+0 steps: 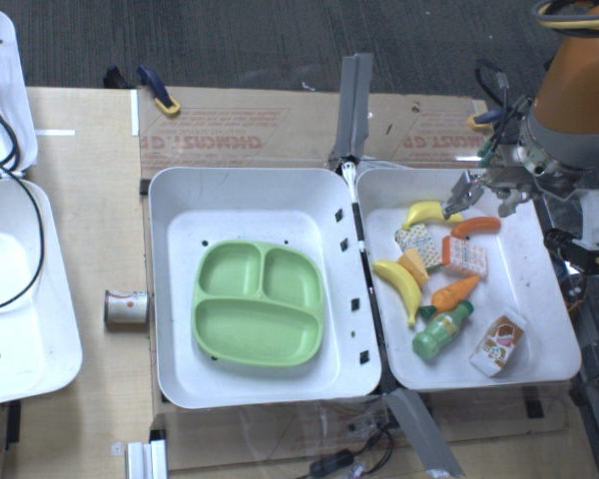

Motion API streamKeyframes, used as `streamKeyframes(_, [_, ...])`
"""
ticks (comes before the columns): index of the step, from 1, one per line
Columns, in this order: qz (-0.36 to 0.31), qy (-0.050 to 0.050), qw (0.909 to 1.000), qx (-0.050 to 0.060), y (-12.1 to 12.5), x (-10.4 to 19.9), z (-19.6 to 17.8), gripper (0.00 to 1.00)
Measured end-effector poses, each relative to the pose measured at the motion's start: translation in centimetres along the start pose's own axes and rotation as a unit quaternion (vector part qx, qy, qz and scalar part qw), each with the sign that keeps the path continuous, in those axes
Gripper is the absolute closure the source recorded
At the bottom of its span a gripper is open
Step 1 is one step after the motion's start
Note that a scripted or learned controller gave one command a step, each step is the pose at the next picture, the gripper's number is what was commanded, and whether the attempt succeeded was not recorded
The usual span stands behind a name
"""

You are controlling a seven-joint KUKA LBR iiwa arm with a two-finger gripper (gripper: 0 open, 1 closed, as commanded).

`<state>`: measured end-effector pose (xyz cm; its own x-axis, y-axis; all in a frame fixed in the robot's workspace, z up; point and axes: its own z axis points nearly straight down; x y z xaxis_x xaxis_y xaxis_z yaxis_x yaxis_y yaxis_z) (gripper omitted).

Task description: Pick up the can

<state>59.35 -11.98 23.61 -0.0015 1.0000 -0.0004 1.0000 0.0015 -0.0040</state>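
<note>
Nearest in the right bin (559,367), a printed carton (497,344) and green plastic bottle (441,329) lie by its front edge. Left, a green divided plate (260,304) fills its bin; the can (127,307) lies outside on the bench. Beyond, the gripper (484,196) hovers, fingers apart, near reversed cardboard lettering.

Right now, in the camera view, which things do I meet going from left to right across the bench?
Can lying on the bench → green divided plate in the left bin → lower banana → green bottle → small carton, the last three in the right bin.
</note>
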Motion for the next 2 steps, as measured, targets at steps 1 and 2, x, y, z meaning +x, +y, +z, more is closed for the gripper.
streamKeyframes(1, [0.0, 0.0, 1.0, 0.0, 0.0, 0.0, 0.0, 0.0])
streamKeyframes(2, [0.052, 0.0, 0.9986, -0.004, 0.6, -3.3, 13.2, 0.0])
